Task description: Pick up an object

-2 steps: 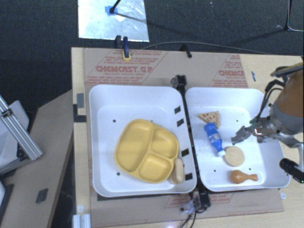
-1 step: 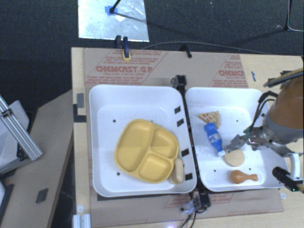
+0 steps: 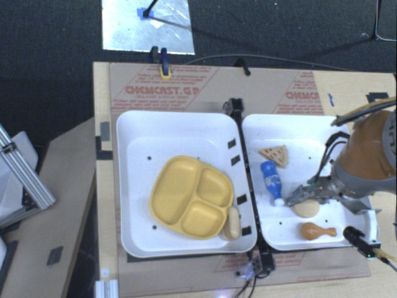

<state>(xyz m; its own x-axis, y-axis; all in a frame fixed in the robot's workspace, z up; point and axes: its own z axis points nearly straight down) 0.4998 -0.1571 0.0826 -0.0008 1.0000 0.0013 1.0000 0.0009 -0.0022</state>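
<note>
The right bin (image 3: 291, 132) holds a tan wedge-shaped toy slice (image 3: 275, 154), a blue bottle (image 3: 271, 180) lying on its side, a pale round bun-like piece (image 3: 306, 208) and a brown drumstick (image 3: 318, 231). My gripper (image 3: 299, 195) is low in this bin, just above and touching the upper edge of the pale round piece, right of the bottle's white cap. The orange and grey wrist (image 3: 366, 160) rises behind it to the right and hides part of the bin's right side.
In the left bin (image 3: 139, 166) lie a yellow divided plate (image 3: 191, 196) and a beige oval piece (image 3: 232, 222) against its right wall. A black divider (image 3: 245, 179) runs between the bins. A metal frame (image 3: 25, 179) stands at the far left.
</note>
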